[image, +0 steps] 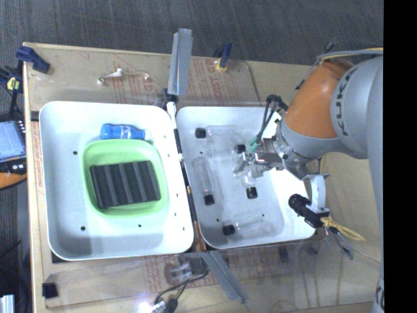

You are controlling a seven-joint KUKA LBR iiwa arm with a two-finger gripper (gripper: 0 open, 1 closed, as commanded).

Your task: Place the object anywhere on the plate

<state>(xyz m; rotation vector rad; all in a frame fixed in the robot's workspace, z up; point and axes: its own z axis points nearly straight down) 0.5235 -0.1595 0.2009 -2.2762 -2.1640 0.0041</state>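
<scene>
A light green plate (150,150) lies in the left bin (58,175), and a dark ridged block (124,182) rests on it. A blue bottle (122,132) lies against the plate's far rim. In the right bin (277,204) are several clear tubes with black caps: one tube (202,177) near the left wall, another tube (251,227) by the near wall. My gripper (251,164) hangs low over the middle of the right bin, just above a small black cap (251,192). Glare and clear plastic hide what lies under it.
The grey arm with its orange band (316,109) reaches in over the right bin's right wall. A metal divider (179,60) stands between the bins at the back. Blue clamps (223,54) grip the bench's far edge. Cables and a black fitting (303,207) hang by the right bin's near corner.
</scene>
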